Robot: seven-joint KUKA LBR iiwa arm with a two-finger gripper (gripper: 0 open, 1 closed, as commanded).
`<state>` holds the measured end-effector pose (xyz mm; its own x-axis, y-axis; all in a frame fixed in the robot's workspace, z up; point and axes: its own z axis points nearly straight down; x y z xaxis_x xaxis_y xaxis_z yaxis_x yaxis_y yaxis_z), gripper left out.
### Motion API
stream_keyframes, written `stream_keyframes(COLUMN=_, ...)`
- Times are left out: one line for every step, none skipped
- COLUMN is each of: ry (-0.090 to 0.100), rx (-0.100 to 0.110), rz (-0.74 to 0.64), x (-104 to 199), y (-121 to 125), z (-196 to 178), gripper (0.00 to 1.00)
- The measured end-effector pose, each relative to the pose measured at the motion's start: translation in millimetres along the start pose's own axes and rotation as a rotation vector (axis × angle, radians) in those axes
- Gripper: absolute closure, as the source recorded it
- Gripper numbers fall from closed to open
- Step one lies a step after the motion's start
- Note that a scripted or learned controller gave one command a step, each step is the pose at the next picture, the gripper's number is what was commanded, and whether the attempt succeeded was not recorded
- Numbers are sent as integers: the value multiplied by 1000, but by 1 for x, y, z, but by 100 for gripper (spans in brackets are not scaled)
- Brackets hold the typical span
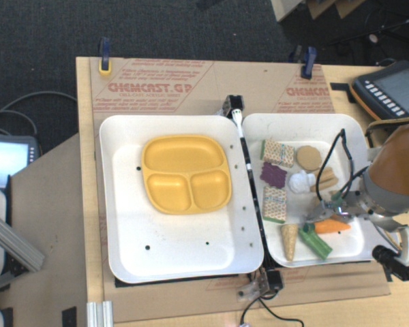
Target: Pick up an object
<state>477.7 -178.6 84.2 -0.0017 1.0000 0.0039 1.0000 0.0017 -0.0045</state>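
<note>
The right bin (351,127) holds several toy foods: two patterned wafers (279,153) (275,204), a purple piece (274,176), a round tan cookie (308,157), a white ball (300,181), a tan cone (289,240), an orange carrot (335,227) and a green stick (317,244). My gripper (325,214) is low in the bin's front right part, just above the carrot and beside the green stick. The arm's orange band (399,163) hangs over the bin's right rim. Whether anything is held is hidden.
The left bin (123,203) carries a yellow divided plate (187,172). A black cable (339,157) loops over the right bin toward the wrist. A clamp and bracket (233,105) sit where the two bins meet at the back.
</note>
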Motion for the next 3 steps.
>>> stream_keyframes(ry=-6, rx=-7, rz=4, x=-3, y=2, z=-11, gripper=100)
stream_keyframes(ry=-5, rx=-7, rz=4, x=-3, y=2, z=-10, gripper=0)
stream_keyframes(ry=-3, rx=-5, rz=-5, x=85, y=25, z=1, gripper=0)
